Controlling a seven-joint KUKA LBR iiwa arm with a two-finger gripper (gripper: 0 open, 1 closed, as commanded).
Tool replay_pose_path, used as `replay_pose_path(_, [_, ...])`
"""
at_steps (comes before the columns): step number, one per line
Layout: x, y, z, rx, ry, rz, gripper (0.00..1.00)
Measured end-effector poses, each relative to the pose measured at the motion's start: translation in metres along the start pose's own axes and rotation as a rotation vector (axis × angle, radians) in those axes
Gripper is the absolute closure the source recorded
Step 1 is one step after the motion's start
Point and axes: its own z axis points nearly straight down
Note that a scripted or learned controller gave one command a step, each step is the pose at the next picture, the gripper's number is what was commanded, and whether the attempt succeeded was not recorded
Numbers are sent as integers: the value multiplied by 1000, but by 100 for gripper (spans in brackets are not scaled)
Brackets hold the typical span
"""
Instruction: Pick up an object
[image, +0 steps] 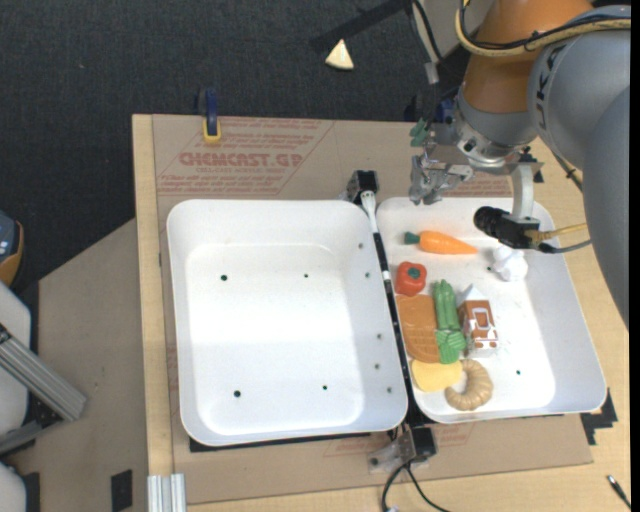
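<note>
Presently the likeliest target, the carrot, lies flat near the twelve o'clock end of the right bin, its green tip pointing toward nine o'clock. My gripper hangs just beyond it toward twelve o'clock, over the bin's far rim, with nothing between its fingers; how far they stand apart I cannot tell from this angle.

At six o'clock from the carrot sits a red cup-shaped item, and below that a crowded cluster: a green vegetable, a tan slab, a small brown-and-white block, a yellow piece and a croissant, several touching. A white figure stands at three o'clock of the carrot, beside a black fitting on my arm.

Judgement: the carrot stands apart from its neighbours, so it is the cleaner pick. I should shift slightly toward six o'clock, set the fingers across its narrow width at mid-body, and descend straight to avoid rolling it.

The left bin lies at nine o'clock.
</note>
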Motion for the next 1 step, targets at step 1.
replay_pose_path(1, [18, 1, -77, -3, 3, -7, 100])
